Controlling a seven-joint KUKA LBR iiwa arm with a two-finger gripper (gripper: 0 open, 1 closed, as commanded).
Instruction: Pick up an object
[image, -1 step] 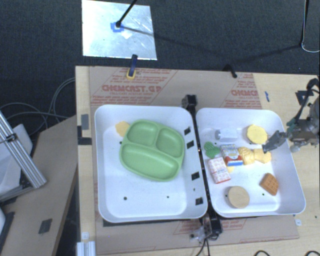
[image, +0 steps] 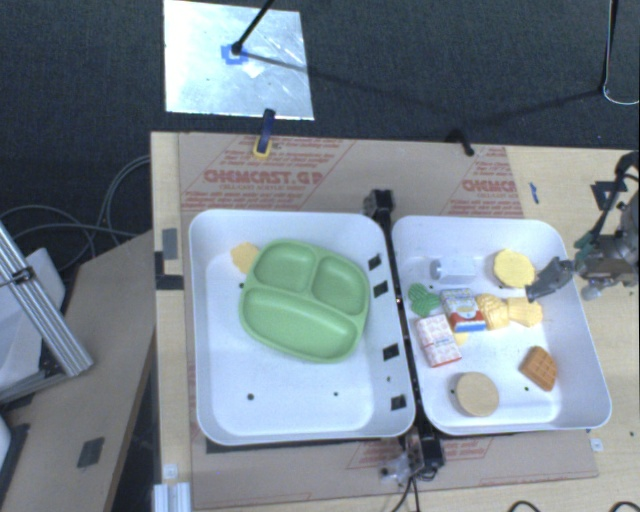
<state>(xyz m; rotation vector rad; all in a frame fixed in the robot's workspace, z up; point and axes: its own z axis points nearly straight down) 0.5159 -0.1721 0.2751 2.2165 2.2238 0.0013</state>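
The right bin (image: 575, 330) holds several toy foods. Among them are a yellow round piece (image: 513, 267), a small grey cylinder (image: 437, 268), a green leafy piece (image: 424, 299) and a red and white carton (image: 460, 308). There are also a pale yellow piece (image: 507, 312), a pink and white box (image: 437, 340), a tan disc (image: 476, 394) and an orange waffle (image: 538, 368). My gripper (image: 550, 279) reaches in from the right edge and hangs over the bin's right side, just right of the yellow round piece. I see nothing held in it.
The left bin (image: 215, 380) carries a green divided plate (image: 303, 299), with a small yellow piece (image: 244, 257) at the plate's upper left. A black divider strip (image: 392, 300) runs between the bins. Cardboard (image: 300, 175) lies under both.
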